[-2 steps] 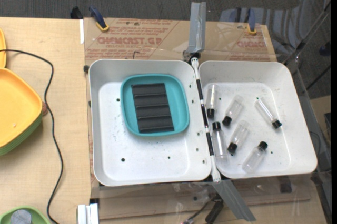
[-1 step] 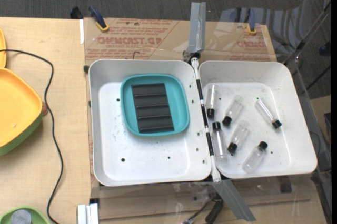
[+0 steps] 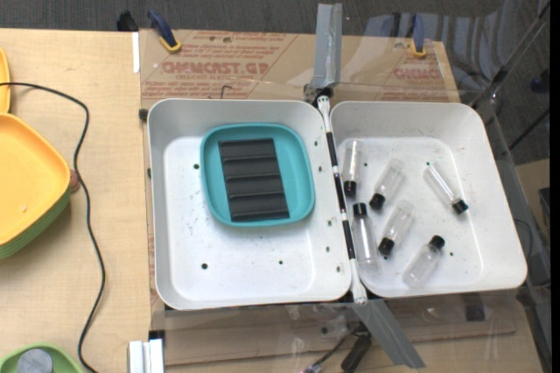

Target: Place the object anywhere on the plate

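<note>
Six vials [image 3: 388,184], one plate [image 3: 257,174] (teal), two bins [image 3: 175,266].

From my seat at the controls, I can tell nothing about the arm's body at this moment: its colours, its shape, its cabling, screws and markings are all beyond what my feed lets me judge.

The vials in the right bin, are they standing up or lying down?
Lying down. All the clear vials rest on their sides on the right bin's floor, black caps pointing different ways.
</note>
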### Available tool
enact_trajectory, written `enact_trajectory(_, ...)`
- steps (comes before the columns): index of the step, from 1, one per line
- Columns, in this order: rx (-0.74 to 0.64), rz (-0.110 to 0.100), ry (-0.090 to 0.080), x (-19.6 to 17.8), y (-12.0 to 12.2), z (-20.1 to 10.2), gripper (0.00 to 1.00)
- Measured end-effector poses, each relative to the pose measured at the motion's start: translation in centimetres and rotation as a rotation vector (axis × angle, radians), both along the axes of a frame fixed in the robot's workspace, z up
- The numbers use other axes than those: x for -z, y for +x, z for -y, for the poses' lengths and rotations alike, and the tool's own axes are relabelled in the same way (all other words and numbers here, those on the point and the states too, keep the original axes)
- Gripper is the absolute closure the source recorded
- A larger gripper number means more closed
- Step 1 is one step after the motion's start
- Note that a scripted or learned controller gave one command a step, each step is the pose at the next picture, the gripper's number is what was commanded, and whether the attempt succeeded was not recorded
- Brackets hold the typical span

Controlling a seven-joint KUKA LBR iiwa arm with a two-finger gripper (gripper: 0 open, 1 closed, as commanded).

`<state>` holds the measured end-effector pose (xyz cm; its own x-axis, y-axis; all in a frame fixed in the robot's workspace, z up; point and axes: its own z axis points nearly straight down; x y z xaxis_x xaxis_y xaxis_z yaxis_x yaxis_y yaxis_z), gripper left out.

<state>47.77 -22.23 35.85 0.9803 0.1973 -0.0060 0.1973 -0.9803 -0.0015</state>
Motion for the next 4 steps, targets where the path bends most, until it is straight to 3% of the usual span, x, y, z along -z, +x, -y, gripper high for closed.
enact_trajectory(1, -0.005, 0.001, -0.001, -8.2, 2.8, 0.0, 0.0)
enact_trajectory(2, -0.001, 0.0, 0.0, -8.2, 0.6, 0.0, 0.0)
enact_trajectory(3, 0.0, 0.0, 0.0, -1.9, 0.0, 0.0, 0.0)
enact_trajectory(4, -0.005, 0.001, -0.001, -8.2, 2.7, 0.0, 0.0)
